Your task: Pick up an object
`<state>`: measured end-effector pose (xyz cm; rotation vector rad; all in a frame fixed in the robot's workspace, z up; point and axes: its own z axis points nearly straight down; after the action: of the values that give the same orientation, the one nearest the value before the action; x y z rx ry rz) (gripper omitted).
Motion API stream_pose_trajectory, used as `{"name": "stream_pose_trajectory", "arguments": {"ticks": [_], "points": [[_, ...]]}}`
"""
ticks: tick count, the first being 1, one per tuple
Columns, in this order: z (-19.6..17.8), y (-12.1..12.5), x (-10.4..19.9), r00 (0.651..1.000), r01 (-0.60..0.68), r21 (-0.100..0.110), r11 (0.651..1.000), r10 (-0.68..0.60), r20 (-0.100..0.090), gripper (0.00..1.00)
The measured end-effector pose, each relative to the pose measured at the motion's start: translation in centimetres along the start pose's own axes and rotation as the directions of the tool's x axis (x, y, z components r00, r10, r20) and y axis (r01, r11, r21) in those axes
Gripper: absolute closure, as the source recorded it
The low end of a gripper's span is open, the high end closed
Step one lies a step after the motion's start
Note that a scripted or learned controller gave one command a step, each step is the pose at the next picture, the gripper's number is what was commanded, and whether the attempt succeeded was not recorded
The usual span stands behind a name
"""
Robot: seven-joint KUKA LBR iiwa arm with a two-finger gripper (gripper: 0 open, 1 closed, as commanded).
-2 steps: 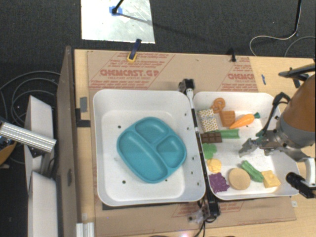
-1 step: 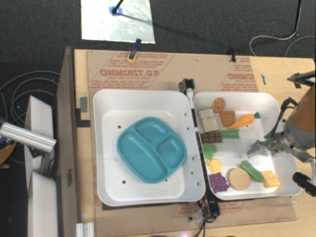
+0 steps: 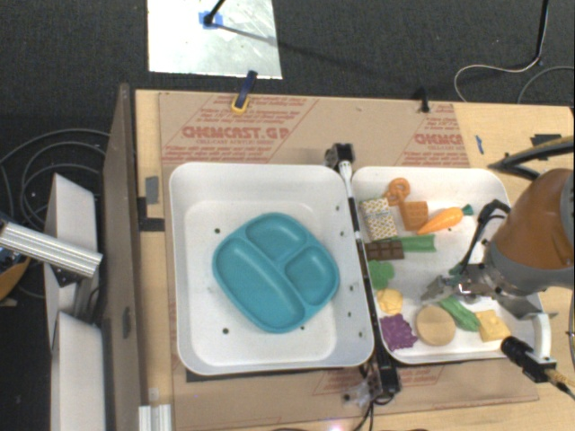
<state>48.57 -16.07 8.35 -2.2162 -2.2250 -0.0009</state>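
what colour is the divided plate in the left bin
Teal, a blue-green. The divided plate shows clearly in the camera view, lying in the left bin.

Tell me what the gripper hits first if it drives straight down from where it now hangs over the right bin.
Most likely the green toy vegetable, which lies right under the gripper, beside the round tan piece. Depth is hard to judge from this slanted view, so it may instead land on the bare floor of the right bin.
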Motion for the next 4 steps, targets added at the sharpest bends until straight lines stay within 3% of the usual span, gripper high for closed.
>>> {"name": "stream_pose_trajectory", "arguments": {"ticks": [1,2,3,4], "points": [[-1.2,0.3,-0.2,1.0,0.0,-0.006,1.0,0.0,0.001,1.0],[-10.8,5.0,-4.9,1.0,0.0,-0.012,1.0,0.0,0.008,1.0],[-11.1,8.6,-1.9,1.0,0.004,-0.007,1.0,-0.004,0.002,1.0],[-11.1,8.4,-2.1,1.0,0.0,-0.003,1.0,0.0,0.002,0.0]]}}
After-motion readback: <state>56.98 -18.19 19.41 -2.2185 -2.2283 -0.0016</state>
